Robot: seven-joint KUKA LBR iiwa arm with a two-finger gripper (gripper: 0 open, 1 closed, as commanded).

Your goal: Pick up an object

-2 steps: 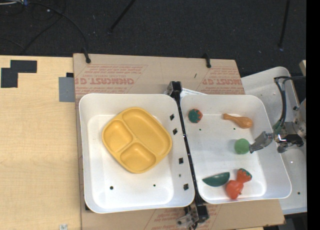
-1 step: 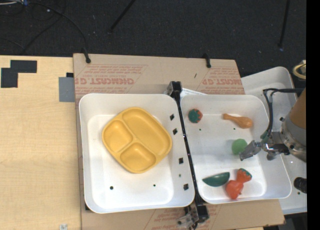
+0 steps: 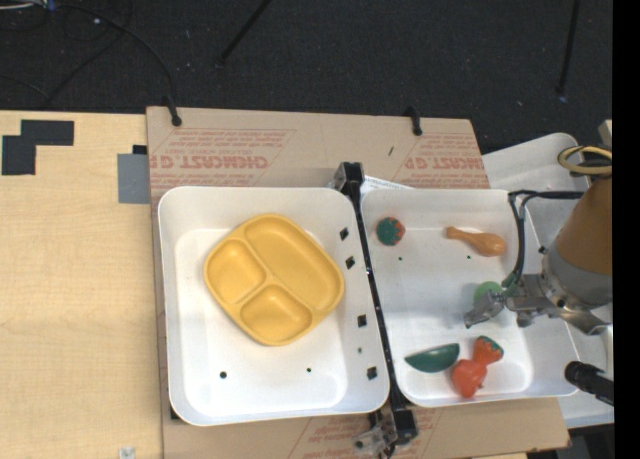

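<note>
So the arm [image 3: 590,247] comes in from the right and most of it is cut off by the frame edge, you mostly get the orange band and a grey chunk of wrist below it. The gripper [image 3: 497,305] hangs low over the right bin [image 3: 420,222], around its right-middle part. Honestly can't tell how the jaws stand: it's a dark, blurry tangle of metal, and there's a small green thing [image 3: 487,292] right at the tip that might be an object or might be part of the tool, too small to make out. I can't see anything clearly pinched between the fingers.

Stuff in the right bin: a little green and red ball [image 3: 390,231] near the top left corner, a tan drumstick-shaped piece [image 3: 477,240] near the top right, a dark green wedge [image 3: 433,357] toward the bottom, and just beside it two red bits, a strawberry-looking one [image 3: 488,349] and a rounder red piece [image 3: 467,378] touching or nearly touching it. All of those sit loose on the bin floor, apart from the gripper.

The left bin [image 3: 190,367] holds a yellow divided plate [image 3: 273,278] with three compartments, lying tilted on the diagonal.

Both bins rest on a cardboard sheet [image 3: 300,152] on the table [image 3: 70,297], and the sheet's printed text reads upside down from here
</note>
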